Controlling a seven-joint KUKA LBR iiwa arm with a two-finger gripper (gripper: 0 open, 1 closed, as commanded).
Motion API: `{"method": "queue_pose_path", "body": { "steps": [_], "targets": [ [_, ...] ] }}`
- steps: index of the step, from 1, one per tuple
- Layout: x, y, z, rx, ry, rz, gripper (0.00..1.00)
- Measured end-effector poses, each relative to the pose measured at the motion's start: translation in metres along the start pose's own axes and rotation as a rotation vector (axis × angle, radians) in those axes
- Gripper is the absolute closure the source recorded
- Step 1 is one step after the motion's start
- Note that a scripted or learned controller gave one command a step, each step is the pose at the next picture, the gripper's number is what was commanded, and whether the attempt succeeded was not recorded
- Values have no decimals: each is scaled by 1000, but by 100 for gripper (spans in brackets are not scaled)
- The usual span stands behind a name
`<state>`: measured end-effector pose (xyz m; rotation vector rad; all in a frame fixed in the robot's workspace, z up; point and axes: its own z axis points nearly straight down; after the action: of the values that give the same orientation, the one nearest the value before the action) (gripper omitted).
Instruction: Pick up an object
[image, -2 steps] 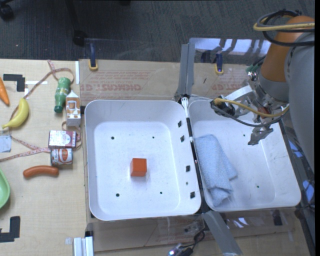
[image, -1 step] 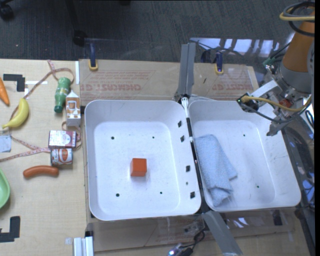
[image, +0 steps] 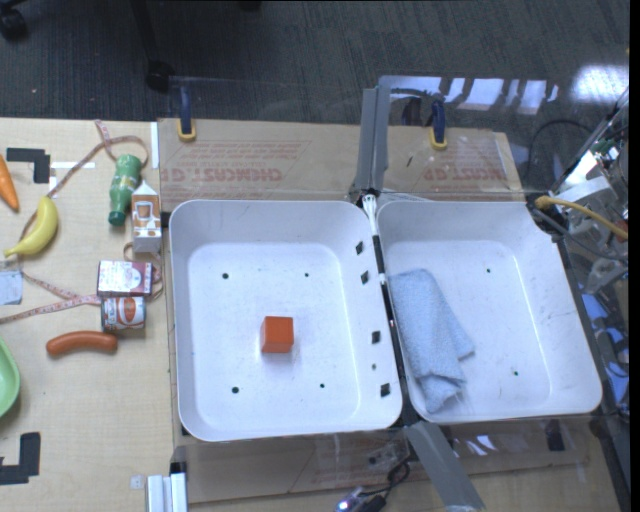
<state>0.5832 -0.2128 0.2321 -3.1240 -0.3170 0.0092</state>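
An orange-red cube (image: 278, 334) sits near the middle of the left white bin (image: 200, 240). A grey-blue cloth (image: 432, 335) lies crumpled along the left side of the right white bin (image: 540, 250), reaching down to that bin's front wall.
On the bench to the left lie toy foods: a banana (image: 34, 228), a green bottle (image: 124, 184), a small carton (image: 146, 222), a can (image: 124, 313), a sausage (image: 81, 343) and a carrot (image: 8, 185). Cables and metal framing crowd the right edge (image: 590, 200).
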Motion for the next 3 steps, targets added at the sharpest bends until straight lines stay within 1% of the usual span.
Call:
{"method": "queue_pose_path", "body": {
  "steps": [1, 2, 3],
  "targets": [
    [-85, -14, 141, 9, 8, -33, 0],
    [-105, -12, 13, -1, 3, 1, 0],
    [-99, -18, 140, 8, 13, -5, 0]
  ]
}}
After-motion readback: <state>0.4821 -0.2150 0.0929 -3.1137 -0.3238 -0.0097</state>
